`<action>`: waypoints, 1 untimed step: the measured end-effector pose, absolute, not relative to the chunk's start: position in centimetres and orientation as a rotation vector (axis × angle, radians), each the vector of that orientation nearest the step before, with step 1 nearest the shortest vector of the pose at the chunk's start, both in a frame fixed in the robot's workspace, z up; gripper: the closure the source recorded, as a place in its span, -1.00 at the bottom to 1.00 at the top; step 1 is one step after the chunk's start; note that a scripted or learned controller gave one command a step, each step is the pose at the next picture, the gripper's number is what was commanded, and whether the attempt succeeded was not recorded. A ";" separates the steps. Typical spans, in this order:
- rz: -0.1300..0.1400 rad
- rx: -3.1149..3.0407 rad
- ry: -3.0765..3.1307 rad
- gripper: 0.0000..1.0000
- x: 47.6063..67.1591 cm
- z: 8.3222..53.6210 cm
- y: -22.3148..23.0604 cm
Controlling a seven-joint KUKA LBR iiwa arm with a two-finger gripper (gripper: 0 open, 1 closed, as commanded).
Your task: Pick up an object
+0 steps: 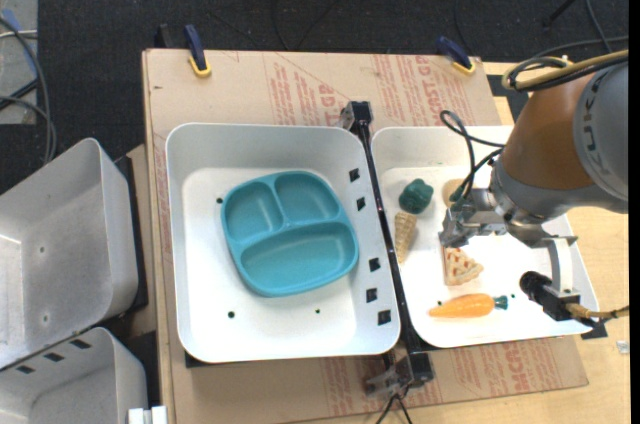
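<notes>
The right bin (430, 144) holds several toy foods. A dark green lump (416, 195) sits near the bin's left wall, with a tan cone (404, 231) just below it. A pizza slice (461, 267) lies in the middle, and an orange carrot (466, 307) lies by the front wall. My gripper (461, 229) hangs over the bin's middle, right above the pizza slice's upper end and to the right of the cone. A small tan piece (455, 189) peeks out beside the wrist. The arm's grey and orange body hides the bin's right part.
The left bin (190, 212) holds a teal divided plate (290, 232). A black divider (378, 222) runs between the bins. Grey tubs (60, 232) stand off the bench's left side. Cables run from the wrist over the right bin's back.
</notes>
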State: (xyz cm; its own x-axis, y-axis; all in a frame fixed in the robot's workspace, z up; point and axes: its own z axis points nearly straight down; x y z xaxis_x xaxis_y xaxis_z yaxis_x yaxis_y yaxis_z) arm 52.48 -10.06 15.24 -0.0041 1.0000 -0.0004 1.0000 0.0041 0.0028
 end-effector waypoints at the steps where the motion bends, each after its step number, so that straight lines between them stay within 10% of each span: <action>1: 0.003 2.214 2.224 1.00 52.0 19.6 -9.7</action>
